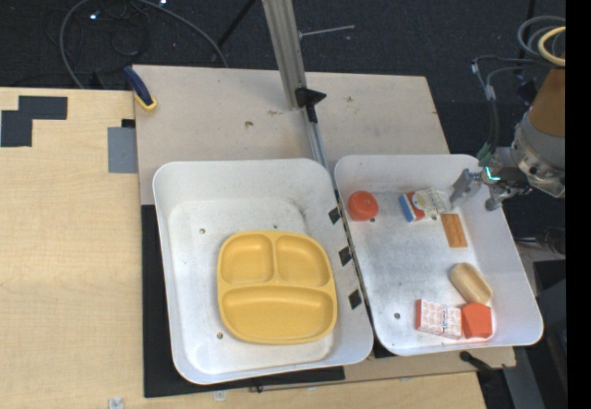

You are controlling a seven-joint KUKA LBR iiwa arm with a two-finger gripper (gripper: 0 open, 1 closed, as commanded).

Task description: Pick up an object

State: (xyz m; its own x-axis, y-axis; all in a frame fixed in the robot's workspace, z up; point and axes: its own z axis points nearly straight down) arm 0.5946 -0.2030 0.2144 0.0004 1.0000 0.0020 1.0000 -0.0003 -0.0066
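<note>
Writing: small red and white print shows on two packets, but it is too small to read.
Left bin [185, 204]: it holds a yellow plate [275, 287] with three compartments, lying flat.
Right bin [388, 176]: it holds six small things, all apart from the gripper.
Orange lid [362, 206]: round, near the left wall of the right bin.
Blue and white packet [421, 206]: it lies near the far side, just left of the gripper.
Orange bar [454, 230]: thin and flat, just beside the packet.
Bread roll [470, 283]: tan, oval, near the right wall.
Red and white packet [437, 318]: it lies at the near side and touches an orange block [476, 320].
Gripper [477, 187]: it hangs over the far right corner of the right bin; two fingers stand apart, and nothing is between them.
Metal post [284, 38]: it stands behind the bins.
Way to the things: nothing covers them.
</note>
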